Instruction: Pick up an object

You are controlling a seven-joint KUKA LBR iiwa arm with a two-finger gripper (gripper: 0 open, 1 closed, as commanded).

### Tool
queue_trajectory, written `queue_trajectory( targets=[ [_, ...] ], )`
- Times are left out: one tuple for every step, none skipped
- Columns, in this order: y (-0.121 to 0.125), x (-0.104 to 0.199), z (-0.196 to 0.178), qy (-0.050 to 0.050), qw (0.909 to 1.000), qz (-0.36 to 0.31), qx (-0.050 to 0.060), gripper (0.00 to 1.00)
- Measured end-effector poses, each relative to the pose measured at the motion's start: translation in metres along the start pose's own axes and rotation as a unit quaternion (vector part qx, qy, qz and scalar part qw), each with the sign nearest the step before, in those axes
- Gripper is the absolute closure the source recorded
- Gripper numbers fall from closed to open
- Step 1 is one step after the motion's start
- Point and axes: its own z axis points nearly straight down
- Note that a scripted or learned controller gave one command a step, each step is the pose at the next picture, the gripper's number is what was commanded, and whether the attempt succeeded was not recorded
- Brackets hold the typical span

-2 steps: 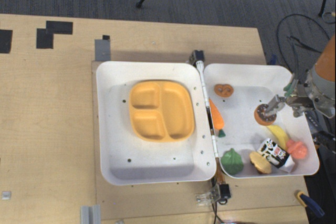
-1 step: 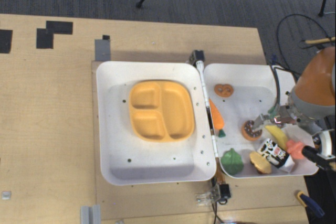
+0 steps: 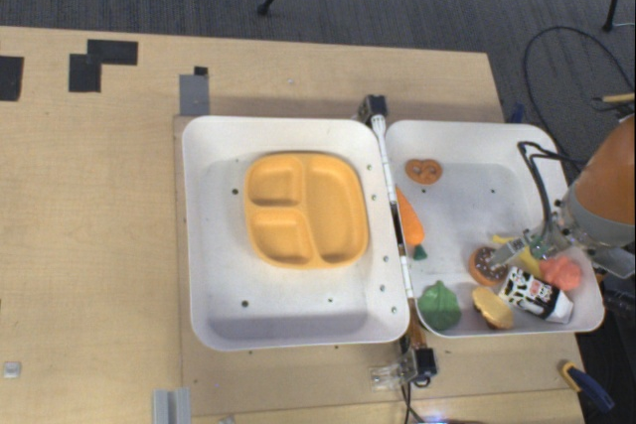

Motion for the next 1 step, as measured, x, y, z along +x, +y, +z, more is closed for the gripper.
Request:
queue_trajectory(
  targets=[
    [0.0129, 0.0415, -0.0027, -0.009, 0.9941, -0.108, -0.001, 0.0]
  ],
)
